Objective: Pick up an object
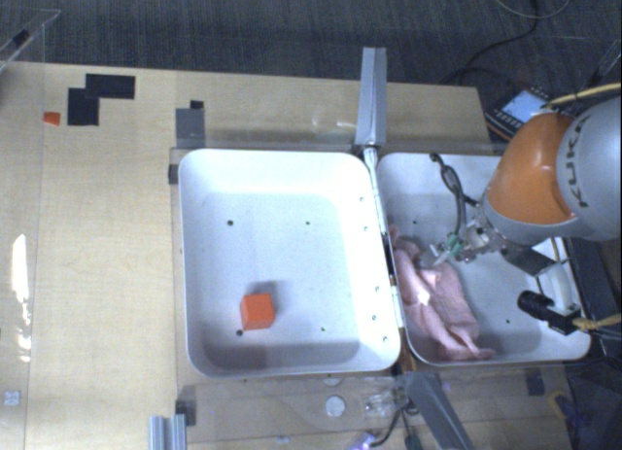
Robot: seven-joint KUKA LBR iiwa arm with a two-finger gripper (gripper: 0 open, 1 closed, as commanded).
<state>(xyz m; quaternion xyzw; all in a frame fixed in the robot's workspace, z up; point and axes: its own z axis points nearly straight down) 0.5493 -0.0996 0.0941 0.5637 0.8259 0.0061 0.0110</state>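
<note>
While gripper (457, 247) meets pink cloth (442, 304) — right bin (418, 174).

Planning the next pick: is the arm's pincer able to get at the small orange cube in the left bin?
Probably yes: the small orange cube lies alone on open floor, though the pincer hangs over the right white bin.
</note>
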